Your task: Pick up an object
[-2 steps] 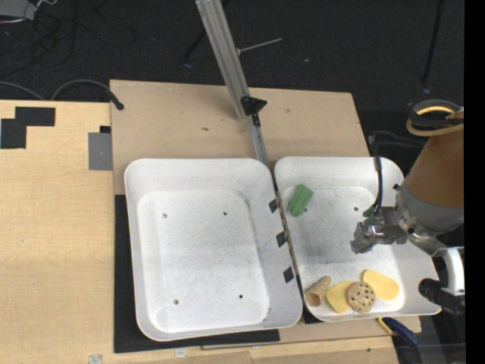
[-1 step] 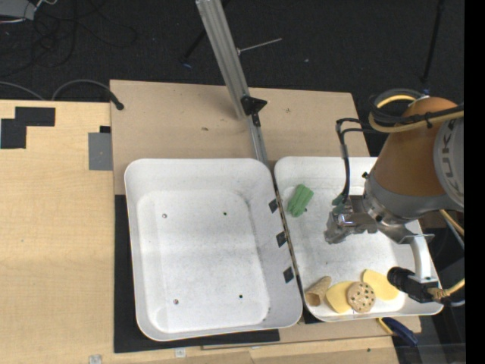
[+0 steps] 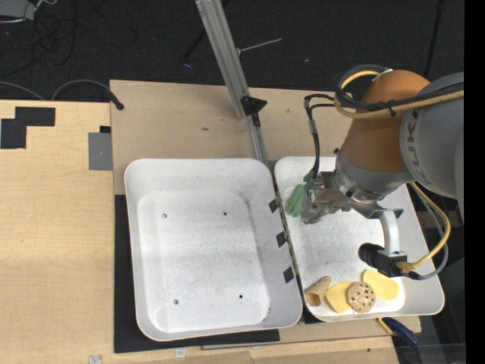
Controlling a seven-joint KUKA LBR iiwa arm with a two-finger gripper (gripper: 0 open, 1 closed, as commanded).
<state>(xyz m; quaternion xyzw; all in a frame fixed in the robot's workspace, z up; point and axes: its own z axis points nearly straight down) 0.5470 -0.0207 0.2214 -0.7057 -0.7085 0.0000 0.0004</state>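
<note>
Green object (image 3: pixel 295 199) lies in the right bin (image 3: pixel 333 268), against its left wall. We see the hand (image 3: pixel 314 209) just beside it, touching or nearly so; we cannot tell its opening or any hold. Tan and yellow pieces (image 3: pixel 355 293) sit at that bin's near edge.

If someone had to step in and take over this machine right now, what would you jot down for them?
Gripper: low in the right white bin, near its upper left corner, beside a green soft-looking object; I cannot tell whether it grips it.
Other things: a tan piece, a round yellow disc with holes and a flat yellow piece along the bin's near edge.
Done: no pick confirmed.
Left: lift one object.
</note>
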